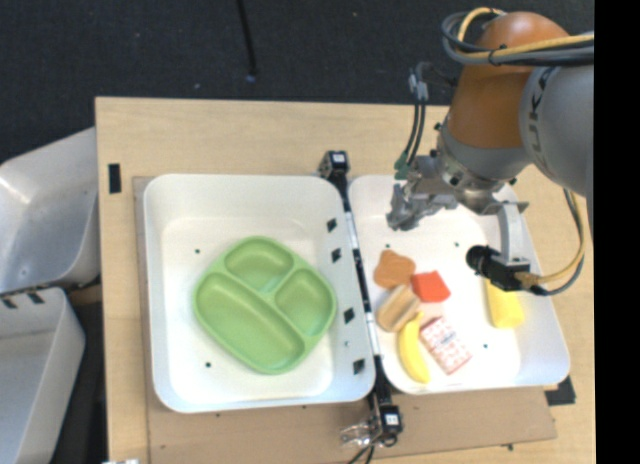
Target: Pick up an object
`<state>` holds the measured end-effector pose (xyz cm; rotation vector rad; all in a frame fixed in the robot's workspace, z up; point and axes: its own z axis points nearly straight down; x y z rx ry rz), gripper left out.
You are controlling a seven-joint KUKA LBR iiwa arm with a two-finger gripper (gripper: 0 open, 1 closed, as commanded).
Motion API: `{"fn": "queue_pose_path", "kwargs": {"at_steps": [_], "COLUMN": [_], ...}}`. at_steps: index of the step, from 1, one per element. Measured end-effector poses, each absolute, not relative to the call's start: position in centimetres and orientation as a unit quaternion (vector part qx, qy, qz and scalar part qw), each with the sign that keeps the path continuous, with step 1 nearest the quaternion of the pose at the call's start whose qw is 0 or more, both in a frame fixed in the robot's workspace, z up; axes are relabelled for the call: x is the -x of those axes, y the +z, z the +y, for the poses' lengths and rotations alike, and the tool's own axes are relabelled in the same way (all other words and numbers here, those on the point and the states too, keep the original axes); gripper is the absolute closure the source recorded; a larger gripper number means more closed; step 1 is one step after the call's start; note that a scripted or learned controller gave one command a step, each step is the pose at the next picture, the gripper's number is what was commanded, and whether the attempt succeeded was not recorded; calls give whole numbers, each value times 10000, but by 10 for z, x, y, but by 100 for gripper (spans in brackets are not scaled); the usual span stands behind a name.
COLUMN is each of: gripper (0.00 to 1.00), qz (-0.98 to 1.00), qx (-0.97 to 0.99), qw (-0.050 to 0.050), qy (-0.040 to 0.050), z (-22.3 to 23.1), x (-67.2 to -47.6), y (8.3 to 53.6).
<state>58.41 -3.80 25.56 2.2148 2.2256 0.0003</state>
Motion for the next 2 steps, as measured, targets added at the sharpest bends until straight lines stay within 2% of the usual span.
{"fn": "queue_pose_path", "kwargs": {"at_steps": [2], "gripper": [100], "qz": [7090], "qx": [-7052], "qw": [10], "qy": [5], "z": [44], "x": [-629], "y": [235]}}
